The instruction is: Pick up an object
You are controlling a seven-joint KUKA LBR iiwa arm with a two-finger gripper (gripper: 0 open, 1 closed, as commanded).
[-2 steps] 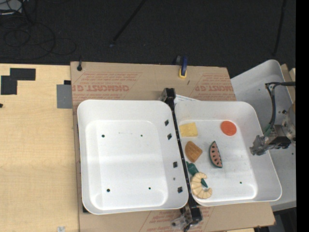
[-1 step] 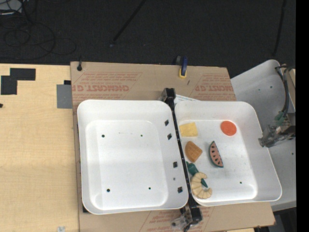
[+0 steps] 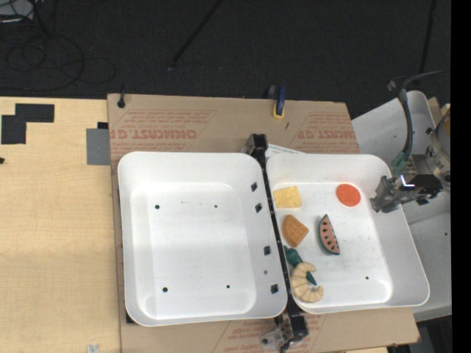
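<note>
Pincer (image 3: pixel 384 195) at right bin (image 3: pixel 397 271) rim, state unclear. Watermelon slice (image 3: pixel 328 234) looks light, rigid, thin; best grip is likely across its flat faces, mid-length.

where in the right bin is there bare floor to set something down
In the right bin, the lower right floor is bare, bordered by the watermelon slice and the near and right walls. The strip between the orange disc and the gripper is narrow. The left side is crowded: yellow block, waffle piece, green piece, croissant.
</note>
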